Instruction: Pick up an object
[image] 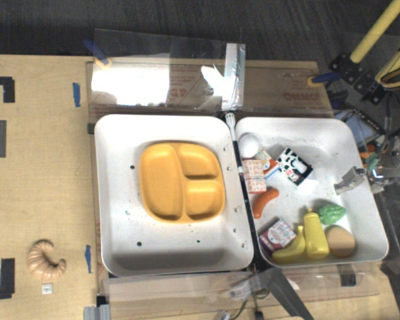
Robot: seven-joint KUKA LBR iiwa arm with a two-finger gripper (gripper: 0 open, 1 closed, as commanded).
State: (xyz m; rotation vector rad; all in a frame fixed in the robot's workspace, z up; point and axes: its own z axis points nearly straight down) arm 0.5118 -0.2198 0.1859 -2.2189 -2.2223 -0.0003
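The right bin (333, 133) holds the loose objects. A white egg-shaped piece (248, 144) lies at its far left, with a red-and-white carton (255, 175) just below it. A black-and-white patterned box (295, 166) sits near the middle. An orange sausage shape (265, 201) lies toward the left wall. Along the near side are a maroon packet (278, 233), a yellow banana (290, 251), an upright yellow bottle (314, 234), a tan rounded piece (341, 241) and a green leafy piece (331, 213).
The left bin (113, 199) bears a yellow divided tray (182, 181). A small grey metal part (352, 178) rests by the right bin's right rim. A tan curled toy (47, 259) lies on the wooden bench at the left. Cables and a yellow bar (381, 20) crowd the far right.
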